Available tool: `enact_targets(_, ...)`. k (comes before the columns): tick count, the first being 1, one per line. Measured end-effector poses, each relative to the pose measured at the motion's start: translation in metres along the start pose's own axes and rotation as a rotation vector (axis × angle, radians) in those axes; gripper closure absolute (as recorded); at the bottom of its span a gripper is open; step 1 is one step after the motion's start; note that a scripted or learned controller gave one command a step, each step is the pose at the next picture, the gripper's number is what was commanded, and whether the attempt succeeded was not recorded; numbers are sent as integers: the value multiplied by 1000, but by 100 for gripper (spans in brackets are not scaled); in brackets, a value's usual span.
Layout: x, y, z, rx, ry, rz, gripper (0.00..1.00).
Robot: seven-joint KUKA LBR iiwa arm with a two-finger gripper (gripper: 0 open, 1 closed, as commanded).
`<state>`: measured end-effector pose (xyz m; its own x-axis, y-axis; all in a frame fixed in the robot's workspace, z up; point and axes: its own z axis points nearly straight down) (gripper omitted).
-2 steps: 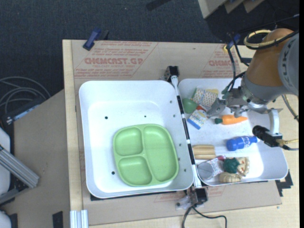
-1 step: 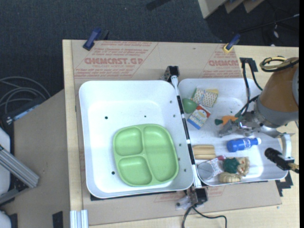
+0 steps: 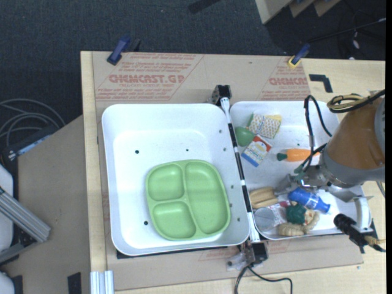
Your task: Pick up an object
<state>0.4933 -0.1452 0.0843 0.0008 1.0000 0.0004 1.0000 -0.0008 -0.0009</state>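
The right bin [image 3: 288,109] holds several small objects. A patterned packet [image 3: 265,125] and a green piece [image 3: 244,135] lie at its far left, with a white, red and blue carton [image 3: 256,151] just below them. An orange carrot [image 3: 295,155] lies mid-bin. Near the front are a tan block [image 3: 262,196], a blue bottle [image 3: 308,199], a dark green toy [image 3: 296,214] and a tan peanut-shaped piece [image 3: 289,229]. My gripper [image 3: 297,181] hangs low in the bin, just above the blue bottle and below the carrot. Nothing can be made out in its grasp.
The left bin [image 3: 122,164] carries a green divided plate [image 3: 187,199]. The arm's orange band [image 3: 361,139] and grey wrist cover the right bin's right side. A black divider clip [image 3: 222,93] sits between the bins. Cables run along the arm.
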Motion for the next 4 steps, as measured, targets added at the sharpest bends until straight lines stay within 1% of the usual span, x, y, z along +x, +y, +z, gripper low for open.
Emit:
enact_targets(1, 39, 66, 0, -2, 0, -2, 0)
enact_targets(2, 30, 125, 0, 1, 0, -1, 0)
enact_targets(3, 53, 150, 2, 15, 3, 1, 0)
enact_targets(4, 53, 152, -10, 4, 0, -2, 100)
